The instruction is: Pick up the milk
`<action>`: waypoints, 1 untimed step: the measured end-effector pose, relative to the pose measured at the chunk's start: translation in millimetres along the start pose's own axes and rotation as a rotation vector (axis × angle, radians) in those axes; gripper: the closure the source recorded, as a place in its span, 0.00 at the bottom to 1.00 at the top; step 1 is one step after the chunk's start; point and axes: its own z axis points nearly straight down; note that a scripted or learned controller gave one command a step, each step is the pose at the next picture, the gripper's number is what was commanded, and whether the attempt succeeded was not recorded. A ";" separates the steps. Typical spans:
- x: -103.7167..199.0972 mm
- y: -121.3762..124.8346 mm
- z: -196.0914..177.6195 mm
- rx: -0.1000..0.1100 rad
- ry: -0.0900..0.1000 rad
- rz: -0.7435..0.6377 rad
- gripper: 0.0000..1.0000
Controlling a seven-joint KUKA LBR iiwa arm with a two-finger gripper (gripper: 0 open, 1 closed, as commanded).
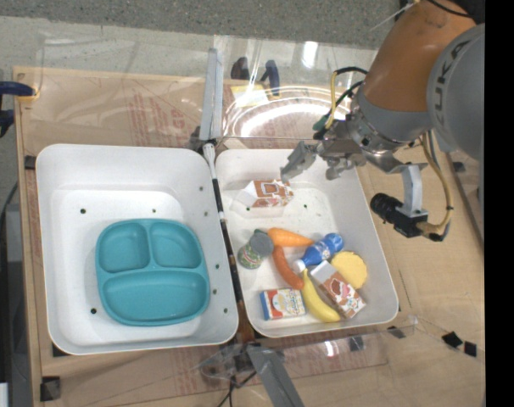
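1. You have two shallow white plastic bins side by side: the left white bin (62, 176), smooth and glossy, lies well off from the gripper; the right white bin (376, 261) sits under and just below it.
2. The grey arm with its orange band (427, 32) comes in from the right, its rounded shell cut off by the frame's top edge.
3. A teal plastic divided tray (153, 271), rounded and three-sectioned, rests in the left bin, far from the gripper and lower in the view.
4. The two-finger gripper (318, 161) hangs over the far end of the right bin; its two grey metal fingers stand spread apart with nothing between them.
5. The small white-and-brown boxy milk carton (270, 193) lies on its side just below and a little left of the gripper's nearer finger, close to it; you cannot tell whether they touch.
6. Further below the gripper lies a clutter of toy food: a curved yellow banana (316, 299), a round yellow piece (350, 268), an orange carrot (288, 237), a reddish sausage shape (287, 268), a blue bottle (323, 249), a grey-green can (255, 251), and two more small printed cartons, a flat white carton (282, 303) and a brown-and-white carton (340, 288).
7. These pieces overlap; their labels are too small to read.
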 end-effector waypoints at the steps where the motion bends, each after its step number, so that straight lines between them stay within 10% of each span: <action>1: -1.9 40.7 73.8 0.003 0.000 0.054 0.00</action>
